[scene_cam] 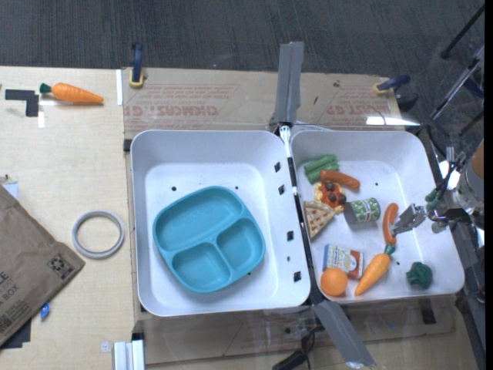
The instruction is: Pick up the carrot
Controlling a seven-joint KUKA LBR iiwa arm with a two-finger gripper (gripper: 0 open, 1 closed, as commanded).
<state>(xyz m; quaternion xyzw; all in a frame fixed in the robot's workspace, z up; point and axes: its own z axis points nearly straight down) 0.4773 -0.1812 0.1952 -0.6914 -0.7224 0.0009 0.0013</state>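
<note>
An orange carrot (373, 273) with a green top lies tilted near the front of the right bin (431, 177), between an orange ball (333, 281) and a green broccoli (419, 274). My gripper (404, 220) reaches in from the right, a little behind and above the carrot, close to a red chili (390, 222). Its fingers are spread open with nothing between them. A second carrot (72, 93) lies on the wooden bench at the far left, outside the bins.
The right bin also holds a juice box (343, 260), a can (362, 210), a pizza slice (318, 218), a sausage (340, 179) and green beans (320, 164). A blue divided plate (208, 239) sits in the left bin (146, 177). A tape ring (98, 233) lies on the bench.
</note>
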